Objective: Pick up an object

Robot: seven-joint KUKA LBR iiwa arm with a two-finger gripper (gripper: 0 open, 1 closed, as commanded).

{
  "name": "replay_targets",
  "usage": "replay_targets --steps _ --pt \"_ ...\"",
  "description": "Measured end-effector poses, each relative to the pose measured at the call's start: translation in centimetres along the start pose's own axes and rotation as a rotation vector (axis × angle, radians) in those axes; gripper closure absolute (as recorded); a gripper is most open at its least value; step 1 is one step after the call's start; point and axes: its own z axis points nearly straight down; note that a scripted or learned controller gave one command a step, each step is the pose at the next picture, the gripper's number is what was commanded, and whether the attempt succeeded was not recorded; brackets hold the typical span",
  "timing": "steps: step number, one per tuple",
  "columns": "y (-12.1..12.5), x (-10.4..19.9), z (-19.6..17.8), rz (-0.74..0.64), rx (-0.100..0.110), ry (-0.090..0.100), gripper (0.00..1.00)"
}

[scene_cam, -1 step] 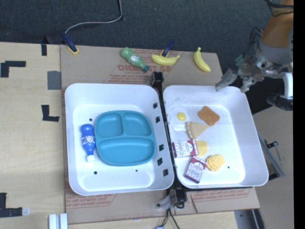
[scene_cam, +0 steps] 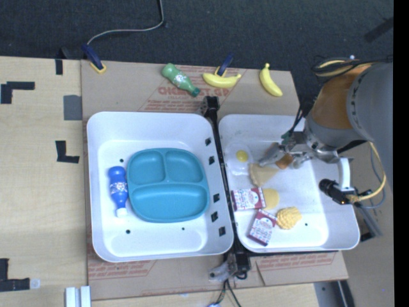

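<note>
My gripper (scene_cam: 280, 156) hangs low over the upper middle of the right bin (scene_cam: 332, 232), at the end of the grey arm coming in from the right. A small brownish item (scene_cam: 285, 162) lies right at its tip. Just left and below it is a tan wedge (scene_cam: 261, 174), with a small yellow piece (scene_cam: 241, 155) further left. Lower in the bin lie a red and white carton (scene_cam: 247, 199), a pale yellow lump (scene_cam: 271, 198), a second red carton (scene_cam: 262, 228) and a yellow corn-like piece (scene_cam: 289, 218).
The left bin (scene_cam: 102, 139) holds a blue divided plate (scene_cam: 167, 184) and a blue bottle (scene_cam: 117, 189) beside it. Behind the bins on the cardboard lie a green bottle (scene_cam: 181, 79) and two bananas (scene_cam: 221, 79) (scene_cam: 270, 82). A black cable loops by the wrist.
</note>
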Motion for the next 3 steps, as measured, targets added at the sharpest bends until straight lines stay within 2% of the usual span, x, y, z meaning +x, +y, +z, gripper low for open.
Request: replay_targets --steps 1,2,3 --pt "6.7 5.4 1.4 -0.003 0.006 0.003 0.00" --pt "6.7 1.8 1.4 -0.002 0.007 0.000 0.00" --pt "6.7 1.9 1.4 -0.002 0.007 -0.001 0.00"
